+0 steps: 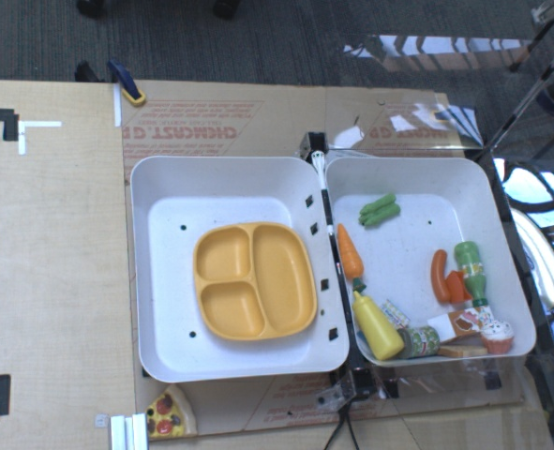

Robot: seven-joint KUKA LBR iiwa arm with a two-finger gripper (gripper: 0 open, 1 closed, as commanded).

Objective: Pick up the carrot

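Pre-reach step: carrot (349,252) lies untouched just above yellow mustard bottle (377,326), w/ arm and fingers unseen, so state unknown; next needs descent onto it.

Brightness: even and fairly bright over the pale wooden surface (52,298) and the two shallow white plastic bins (150,279).
Shadows: soft and faint; a thin one lies under the yellow three-compartment plastic plate (255,279).
Glare: hard white reflections on the dark carpeted floor (258,26) at upper right and along the right side.
Sharpness: moderate; the small toys in the right bin's lower corner look soft and grainy.
Distortion: bin edges bow slightly outward.
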